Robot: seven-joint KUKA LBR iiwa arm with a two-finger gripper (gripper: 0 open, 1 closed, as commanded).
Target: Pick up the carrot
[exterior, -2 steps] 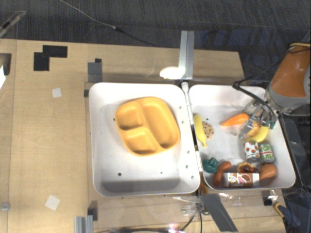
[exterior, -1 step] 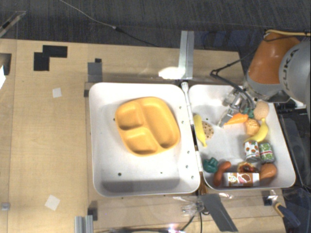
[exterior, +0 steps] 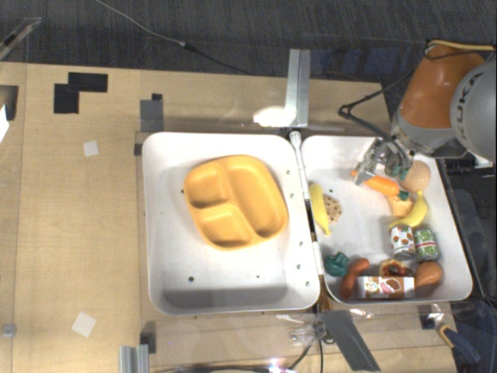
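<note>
One carrot [exterior: 382, 184] sits at your right bin's [exterior: 349, 150] two o'clock; the gripper [exterior: 378, 164] touches it, its pincer state unclear.

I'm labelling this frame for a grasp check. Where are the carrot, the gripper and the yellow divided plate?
carrot [exterior: 382, 184]: camera view, middle of its orange body.
gripper [exterior: 376, 166]: camera view, midway between its fingertips.
yellow divided plate [exterior: 268, 179]: camera view, right rim.

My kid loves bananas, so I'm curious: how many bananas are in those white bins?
2. One banana lies along the left wall of the right bin. The other banana curls near that bin's right side, just below the carrot. The clutter could hide more.
</note>
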